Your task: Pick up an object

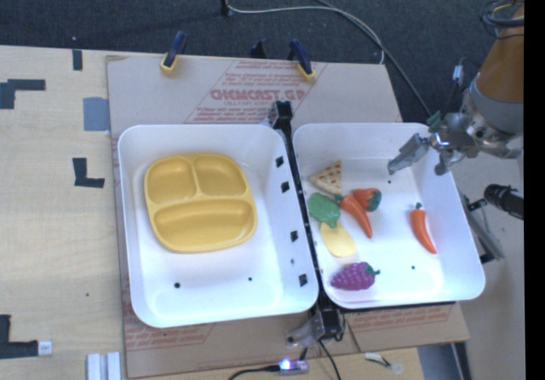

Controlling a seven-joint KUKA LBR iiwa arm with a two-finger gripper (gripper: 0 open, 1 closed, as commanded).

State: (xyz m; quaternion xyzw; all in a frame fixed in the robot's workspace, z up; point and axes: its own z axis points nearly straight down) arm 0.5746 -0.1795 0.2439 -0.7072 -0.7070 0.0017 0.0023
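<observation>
Gripper (423, 154) at right of frame, fingers apart, holding nothing | toys bunched mid right bin (443, 280) (carrot (423, 229) sits alone) | risk: pinching two toys, or slipping off.

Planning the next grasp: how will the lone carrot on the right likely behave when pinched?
The carrot looks like smooth, glossy plastic, so probably stiff, light and slippery. Its rounded, tapered body may roll or squirt out of a pinch. It lies apart from the other food, leaving the tool room.
</observation>
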